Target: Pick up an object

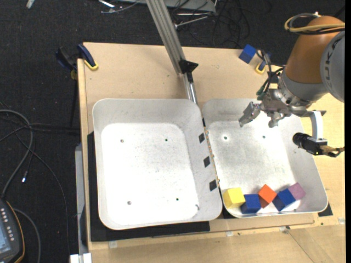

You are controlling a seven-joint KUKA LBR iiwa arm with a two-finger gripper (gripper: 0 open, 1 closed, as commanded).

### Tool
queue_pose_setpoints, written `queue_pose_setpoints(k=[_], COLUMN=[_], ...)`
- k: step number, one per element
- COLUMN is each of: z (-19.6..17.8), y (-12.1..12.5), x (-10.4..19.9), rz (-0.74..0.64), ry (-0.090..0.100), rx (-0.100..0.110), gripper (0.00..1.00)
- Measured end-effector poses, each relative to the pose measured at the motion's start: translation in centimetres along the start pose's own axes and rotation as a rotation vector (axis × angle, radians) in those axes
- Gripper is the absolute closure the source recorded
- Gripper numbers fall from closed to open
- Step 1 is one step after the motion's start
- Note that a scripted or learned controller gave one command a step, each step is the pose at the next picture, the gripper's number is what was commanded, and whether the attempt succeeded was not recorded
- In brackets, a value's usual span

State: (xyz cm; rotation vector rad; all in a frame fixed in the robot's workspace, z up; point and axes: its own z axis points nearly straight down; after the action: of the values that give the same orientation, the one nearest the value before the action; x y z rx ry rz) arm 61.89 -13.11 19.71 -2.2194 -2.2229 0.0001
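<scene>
1. I saw the gripper (261, 114) spread open, holding nothing, above the right bin (241, 147).
2. The blocks (263, 197) sat clustered against the near wall; I judged that crowding could spoil the grasp.

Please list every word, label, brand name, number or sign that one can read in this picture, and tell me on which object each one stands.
"UK": two dark letters at the picture's right edge, on the grey arm above the orange band; the rest of the word is cut off.
Device with a screen at the lower left: its display is too small and blurred to read.
Bins and blocks: no text can be seen on them.
</scene>
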Motion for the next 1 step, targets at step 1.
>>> queue_pose_setpoints(k=[1], z=[1.71], y=[-6.14], x=[1.40], rz=[0.004], ry=[0.001], rx=[0.005], gripper=[0.00])
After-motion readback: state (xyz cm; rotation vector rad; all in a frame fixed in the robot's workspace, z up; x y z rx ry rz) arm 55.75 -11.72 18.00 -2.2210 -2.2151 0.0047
